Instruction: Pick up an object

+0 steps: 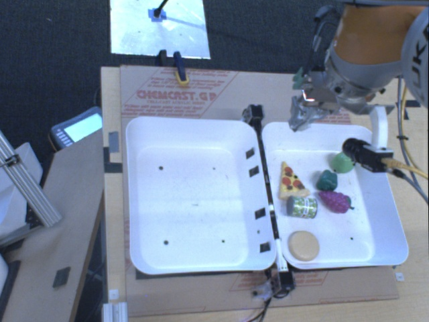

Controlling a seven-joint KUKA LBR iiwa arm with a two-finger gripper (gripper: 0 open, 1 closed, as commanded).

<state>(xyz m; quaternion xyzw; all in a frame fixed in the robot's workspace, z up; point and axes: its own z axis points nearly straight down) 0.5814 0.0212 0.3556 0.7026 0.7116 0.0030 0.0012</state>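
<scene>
The right bin (382, 243) holds several small items. A pizza slice (291, 180) lies near its left wall, with a green can (302, 207) just below it. A purple grape bunch (334, 201), a dark teal piece (327, 180) and a light green round piece (341, 163) sit toward the middle. A tan round disc (303, 245) rests near the front. My gripper (299, 121) hangs over the bin's back left corner, above and apart from all of these items. Nothing shows in its grasp.
The left bin (134, 200) stands beside the right one, with a black divider strip (261, 180) between them. A shiny metal plate (159, 17) lies beyond the bench. A grey device (77, 129) and a metal rail (27, 186) stand at the left.
</scene>
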